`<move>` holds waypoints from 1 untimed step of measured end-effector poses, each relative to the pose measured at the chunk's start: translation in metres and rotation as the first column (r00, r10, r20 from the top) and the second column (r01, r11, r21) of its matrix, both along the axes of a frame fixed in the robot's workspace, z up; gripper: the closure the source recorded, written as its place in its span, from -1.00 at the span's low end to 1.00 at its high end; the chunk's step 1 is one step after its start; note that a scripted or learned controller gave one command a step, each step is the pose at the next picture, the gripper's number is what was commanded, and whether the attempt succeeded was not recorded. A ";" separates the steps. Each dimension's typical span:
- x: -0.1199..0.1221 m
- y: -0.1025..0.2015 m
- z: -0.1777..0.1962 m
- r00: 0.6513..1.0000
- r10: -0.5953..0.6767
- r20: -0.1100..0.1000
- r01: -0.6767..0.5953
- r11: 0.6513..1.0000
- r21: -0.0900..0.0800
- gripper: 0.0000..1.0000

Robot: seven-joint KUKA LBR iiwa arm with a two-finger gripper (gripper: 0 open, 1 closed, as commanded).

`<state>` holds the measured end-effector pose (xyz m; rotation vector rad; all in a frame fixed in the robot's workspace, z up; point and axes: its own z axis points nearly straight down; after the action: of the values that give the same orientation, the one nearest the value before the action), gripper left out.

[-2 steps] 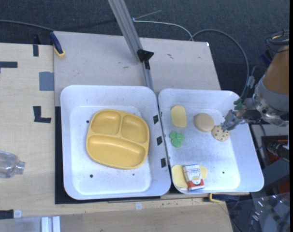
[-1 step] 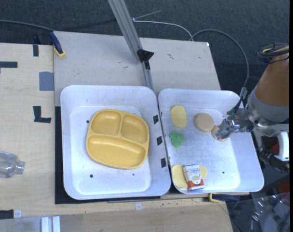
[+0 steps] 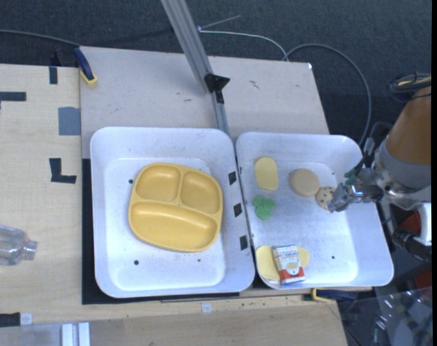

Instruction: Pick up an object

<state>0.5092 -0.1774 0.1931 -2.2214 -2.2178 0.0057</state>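
Observation:
The right bin holds a yellow oval piece, a tan round piece, a green piece and a red-and-white carton lying on a yellow piece at the front. A small spotted tan block lies just right of the tan round piece. My gripper hangs low over the right side of this bin. Its tip is right against the spotted block. The grey arm with its orange band comes in from the right.
The left bin carries a yellow divided plate. A slanted metal pole ends at the bins' back edge. A clear bottle lies on the bench far left. A blue-and-yellow clamp sits at the back left.

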 end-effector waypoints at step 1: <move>-0.010 0.049 -0.018 1.000 0.006 -0.001 -0.006 1.000 0.003 1.00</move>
<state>0.4992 -0.1284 0.1751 -2.2131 -2.2223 0.0029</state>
